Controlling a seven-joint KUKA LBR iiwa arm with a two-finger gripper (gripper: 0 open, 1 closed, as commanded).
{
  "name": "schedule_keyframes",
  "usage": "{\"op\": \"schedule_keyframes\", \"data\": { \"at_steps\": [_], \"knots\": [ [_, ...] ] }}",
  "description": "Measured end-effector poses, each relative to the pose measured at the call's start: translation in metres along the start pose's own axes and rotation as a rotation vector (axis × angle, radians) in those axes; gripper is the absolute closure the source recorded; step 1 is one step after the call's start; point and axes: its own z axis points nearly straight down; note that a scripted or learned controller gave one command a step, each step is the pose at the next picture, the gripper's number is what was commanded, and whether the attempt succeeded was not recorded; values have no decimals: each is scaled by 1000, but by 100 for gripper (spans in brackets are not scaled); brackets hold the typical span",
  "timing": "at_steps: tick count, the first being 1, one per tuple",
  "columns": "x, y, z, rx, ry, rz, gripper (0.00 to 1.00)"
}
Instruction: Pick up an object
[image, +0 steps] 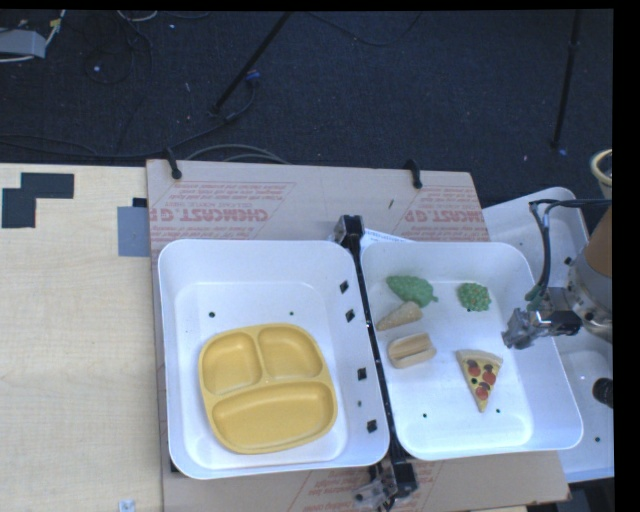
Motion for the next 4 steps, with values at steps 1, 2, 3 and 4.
{"op": "schedule_keyframes", "data": {
  "at_steps": [1,2,3,4],
  "knots": [
    [0,1,-22,2,0,0,100],
    [56,8,-24,5,4,-4,100],
    [105,-4,-17,8,3,-2,100],
    [158,-9,-26,7,4,-3,100]
  ]
}}
